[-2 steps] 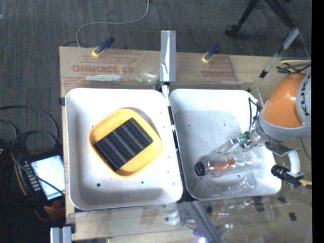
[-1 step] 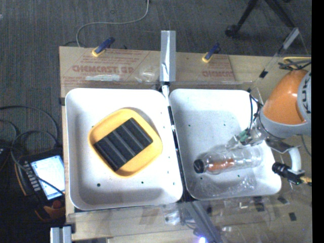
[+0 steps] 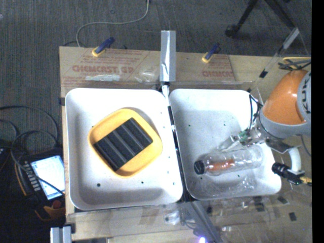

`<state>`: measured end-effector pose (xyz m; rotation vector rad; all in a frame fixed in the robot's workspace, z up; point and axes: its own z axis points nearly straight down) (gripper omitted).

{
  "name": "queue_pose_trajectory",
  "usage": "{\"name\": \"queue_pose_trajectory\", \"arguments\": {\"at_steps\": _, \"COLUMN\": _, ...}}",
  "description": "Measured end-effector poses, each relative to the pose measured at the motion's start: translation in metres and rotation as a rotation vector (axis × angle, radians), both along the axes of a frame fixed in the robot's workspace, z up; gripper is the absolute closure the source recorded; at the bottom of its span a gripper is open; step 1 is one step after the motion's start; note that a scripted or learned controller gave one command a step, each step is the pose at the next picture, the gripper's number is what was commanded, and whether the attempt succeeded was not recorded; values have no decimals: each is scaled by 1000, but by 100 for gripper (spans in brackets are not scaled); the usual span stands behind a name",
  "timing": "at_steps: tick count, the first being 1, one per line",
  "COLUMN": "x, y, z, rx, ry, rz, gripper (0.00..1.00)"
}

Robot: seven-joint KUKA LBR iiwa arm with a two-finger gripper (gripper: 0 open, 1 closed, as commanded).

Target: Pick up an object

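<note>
A clear plastic bottle point(image 3: 228, 163) with a black cap lies on its side in the right bin point(image 3: 207, 110), cap pointing left, with something orange inside it. A yellow block with a black ribbed top point(image 3: 125, 141) rests in the middle of the left bin point(image 3: 81, 110). My gripper point(image 3: 246, 137) hangs low over the right side of the right bin, just above the bottle's far end. Nothing can be made out in its grasp. The arm's orange band point(image 3: 286, 103) and grey wrist sit above the bin's right rim.
A grey post point(image 3: 167, 54) stands behind the seam between the bins. Two blue-and-yellow clamps point(image 3: 103, 46) point(image 3: 211, 52) grip the back of the bench. Cables and a small screen point(image 3: 45, 171) lie on the floor to the left. A black connector point(image 3: 284, 171) juts out at the right.
</note>
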<state>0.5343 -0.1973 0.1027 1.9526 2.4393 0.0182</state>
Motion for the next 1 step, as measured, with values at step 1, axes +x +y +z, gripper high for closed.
{"name": "queue_pose_trajectory", "arguments": {"at_steps": 1, "x": 62, "y": 17, "z": 29, "rx": 0, "ry": 21, "rz": -69, "gripper": 0}}
